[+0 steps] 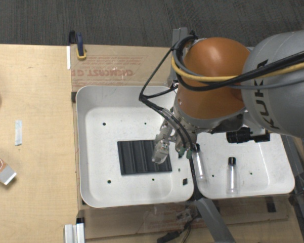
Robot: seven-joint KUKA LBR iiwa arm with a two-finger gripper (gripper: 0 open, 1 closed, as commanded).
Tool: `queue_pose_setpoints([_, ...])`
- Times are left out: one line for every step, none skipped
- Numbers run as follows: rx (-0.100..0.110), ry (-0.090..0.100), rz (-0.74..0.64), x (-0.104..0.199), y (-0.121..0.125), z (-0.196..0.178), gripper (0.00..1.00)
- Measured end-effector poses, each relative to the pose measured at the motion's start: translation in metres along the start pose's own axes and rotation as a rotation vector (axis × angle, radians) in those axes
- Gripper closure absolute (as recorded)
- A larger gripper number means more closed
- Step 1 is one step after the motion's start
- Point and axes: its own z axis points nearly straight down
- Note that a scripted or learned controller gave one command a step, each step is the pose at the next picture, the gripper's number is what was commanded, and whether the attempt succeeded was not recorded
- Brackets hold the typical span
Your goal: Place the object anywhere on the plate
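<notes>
**Arm over the ribbed plate**

You see the grey-and-orange arm point(217, 80) at right of centre. Below it, the left white bin point(91, 135) holds the black ribbed rectangular plate point(136, 157). Its fingers point(161, 153) grasp a small clear object point(162, 157) over the plate's right edge.

The arm point(278, 85) has a smooth grey shell with part of the dark lettering "KUKA" on its side. Above the fingers sits a broad, rounded orange band point(215, 75). Black cables point(157, 85) and one yellow cable point(212, 77) loop around that band. Just above the fingers, the gripper point(162, 151) is pale metal, with small green parts beside it.
</notes>
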Motion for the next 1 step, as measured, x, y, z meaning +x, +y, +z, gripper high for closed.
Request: queue_pose_setpoints([-0.001,-0.002,-0.026,0.0016,0.005,-0.0324,1.0])
